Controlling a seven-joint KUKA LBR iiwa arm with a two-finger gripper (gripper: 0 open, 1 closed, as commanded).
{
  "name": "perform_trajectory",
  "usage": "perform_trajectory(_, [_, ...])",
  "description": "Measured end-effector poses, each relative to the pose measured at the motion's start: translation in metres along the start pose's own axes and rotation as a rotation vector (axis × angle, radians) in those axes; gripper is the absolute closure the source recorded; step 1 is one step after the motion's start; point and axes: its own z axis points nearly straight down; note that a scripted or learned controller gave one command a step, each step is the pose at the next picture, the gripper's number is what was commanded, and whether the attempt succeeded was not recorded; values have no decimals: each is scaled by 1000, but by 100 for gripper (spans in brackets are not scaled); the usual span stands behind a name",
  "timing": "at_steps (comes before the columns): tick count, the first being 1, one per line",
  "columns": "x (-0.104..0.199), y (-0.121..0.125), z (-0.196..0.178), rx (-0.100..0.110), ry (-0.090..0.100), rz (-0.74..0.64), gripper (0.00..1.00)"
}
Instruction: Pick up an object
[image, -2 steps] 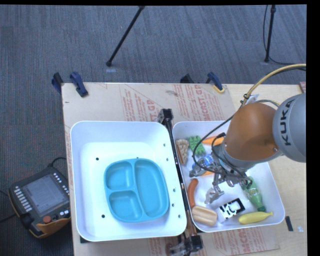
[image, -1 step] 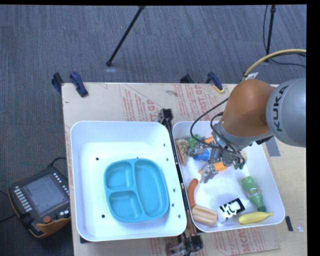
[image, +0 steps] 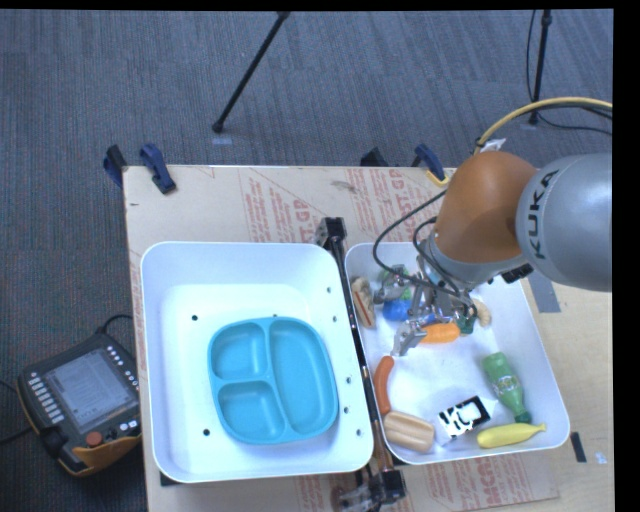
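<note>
My gripper (image: 424, 314) hangs low over the upper part of the right bin (image: 546, 372), under the orange band of the arm (image: 484, 212). An orange carrot-shaped toy (image: 441, 333) lies right at its lower side, and a blue object (image: 397, 309) sits just to its left; whether either is touched is unclear. Further down in the same bin lie a red sausage (image: 384, 384), a bread roll (image: 409, 430), a black-and-white item (image: 462, 415), a yellow banana (image: 511, 435) and a green bottle (image: 505, 382). A hot dog (image: 363, 303) rests by the bin's left wall.
The left bin (image: 175, 280) holds a blue divided plate (image: 272, 378). A beige piece (image: 483, 312) lies to the right of the gripper. A cable loops down from the arm. Clamps hold the cardboard bench; a teach pendant (image: 80, 400) sits on the floor at the left.
</note>
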Motion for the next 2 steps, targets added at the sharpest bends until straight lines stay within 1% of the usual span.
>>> perform_trajectory(1, [15, -10, -1, 1, 0, -586, 0])
perform_trajectory(2, [15, -10, -11, -2, -4, -578, 100])
